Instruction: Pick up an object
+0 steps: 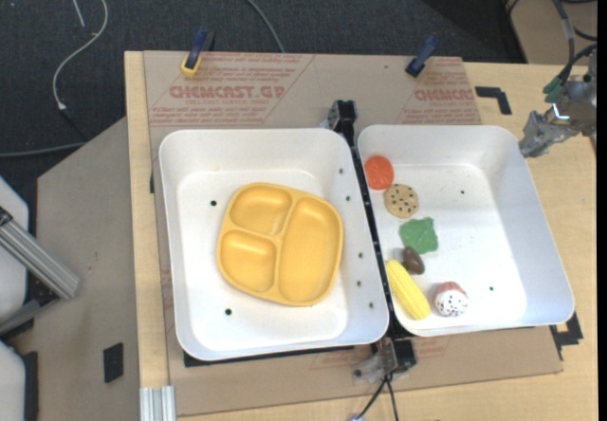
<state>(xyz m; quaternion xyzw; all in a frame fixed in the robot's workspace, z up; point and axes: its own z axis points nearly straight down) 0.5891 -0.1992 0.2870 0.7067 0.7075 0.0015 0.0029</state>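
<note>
Metal two-finger hand at right white plastic bin's far corner, finger state impossible to tell. Yellow plastic corn cob beside brown oval piece.

The grey metal two-finger pincer is seen at the right edge of the frame, in its upper part, reached in from the right.

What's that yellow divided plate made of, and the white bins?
The plate looks like moulded plastic: even yellow, rounded compartment edges, soft sheen. The bins look like thin formed plastic too: smooth matte white, rounded corners, sloped walls. Neither can be confirmed from looks alone.
</note>
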